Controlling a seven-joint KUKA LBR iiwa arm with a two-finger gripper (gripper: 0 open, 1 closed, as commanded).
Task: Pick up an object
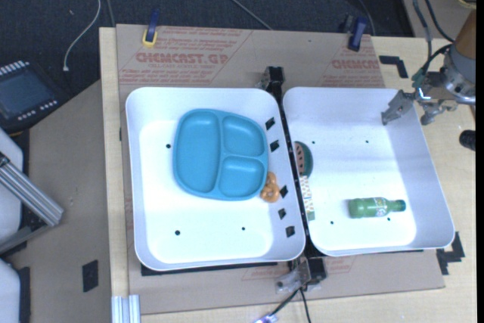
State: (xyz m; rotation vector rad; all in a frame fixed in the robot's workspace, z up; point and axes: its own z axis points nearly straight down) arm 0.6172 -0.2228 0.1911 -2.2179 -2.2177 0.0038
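Note:
A small green bottle (376,206) lies on its side in the near part of the right bin (355,125). A blue divided plate (221,155) rests in the left bin (151,185), with a small orange object (270,190) at the plate's near right corner. A round green and brown item (302,158) sits against the right bin's left wall. My gripper (413,110) hangs over the right bin's far right corner, well away from the bottle. It is open, and nothing is between its fingers (394,109).
Black clips line the divider (283,163) between the two bins. Clamps (356,32) hold the cardboard base at the far edge. Cables lie on the floor beyond the bench, and a small screen (24,92) sits at the left.

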